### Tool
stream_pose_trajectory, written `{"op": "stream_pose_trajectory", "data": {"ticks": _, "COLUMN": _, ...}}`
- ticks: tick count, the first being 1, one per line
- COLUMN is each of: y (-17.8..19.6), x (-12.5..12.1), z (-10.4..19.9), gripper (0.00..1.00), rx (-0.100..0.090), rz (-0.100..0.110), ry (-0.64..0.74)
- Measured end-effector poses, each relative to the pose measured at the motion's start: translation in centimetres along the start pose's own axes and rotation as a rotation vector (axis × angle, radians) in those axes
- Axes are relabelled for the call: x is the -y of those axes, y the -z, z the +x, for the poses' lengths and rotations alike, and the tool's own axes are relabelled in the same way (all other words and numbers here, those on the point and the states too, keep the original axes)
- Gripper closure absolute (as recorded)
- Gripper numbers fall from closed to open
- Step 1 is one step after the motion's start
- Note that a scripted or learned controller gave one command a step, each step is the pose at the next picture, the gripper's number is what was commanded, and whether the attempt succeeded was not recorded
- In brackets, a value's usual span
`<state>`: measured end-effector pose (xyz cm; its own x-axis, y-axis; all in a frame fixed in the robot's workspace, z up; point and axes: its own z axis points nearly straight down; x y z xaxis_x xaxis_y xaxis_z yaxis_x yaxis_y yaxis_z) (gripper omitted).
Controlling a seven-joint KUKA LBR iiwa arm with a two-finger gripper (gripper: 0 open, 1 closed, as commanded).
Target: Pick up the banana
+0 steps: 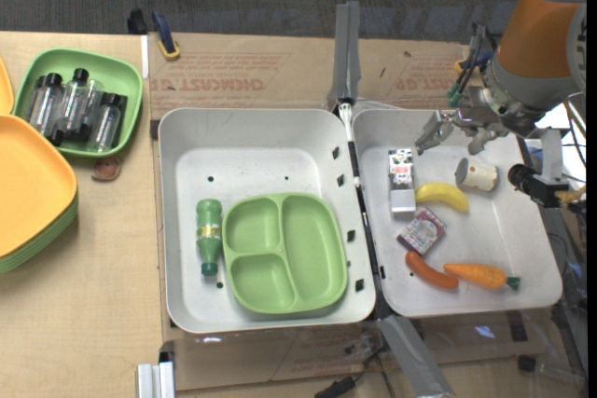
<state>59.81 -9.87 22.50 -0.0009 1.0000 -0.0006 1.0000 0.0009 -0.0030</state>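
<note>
The yellow banana (pixel 443 195) lies in the right bin (pixel 532 238), near its middle, curved and on its side. My gripper (pixel 455 136) hangs over the bin's back part, above and slightly right of the banana and apart from it. Its two grey fingers (pixel 428 133) are spread open with nothing between them. The orange-banded wrist rises behind it at the upper right.
Around the banana lie a small white cup (pixel 477 174), a grey-and-white box (pixel 402 183), a pink packet (pixel 423 230), a red sausage (pixel 431 271) and a carrot (pixel 480 275). The left bin (pixel 187 154) holds a green divided plate (pixel 283 252) and a green bottle (pixel 209 236).
</note>
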Motion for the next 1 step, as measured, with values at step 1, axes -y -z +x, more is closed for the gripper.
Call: {"op": "stream_pose_trajectory", "data": {"ticks": 1, "y": -6.07, "x": 1.39, "z": -4.03, "gripper": 0.00, "rx": -0.001, "rz": 0.001, "ry": -0.252}}
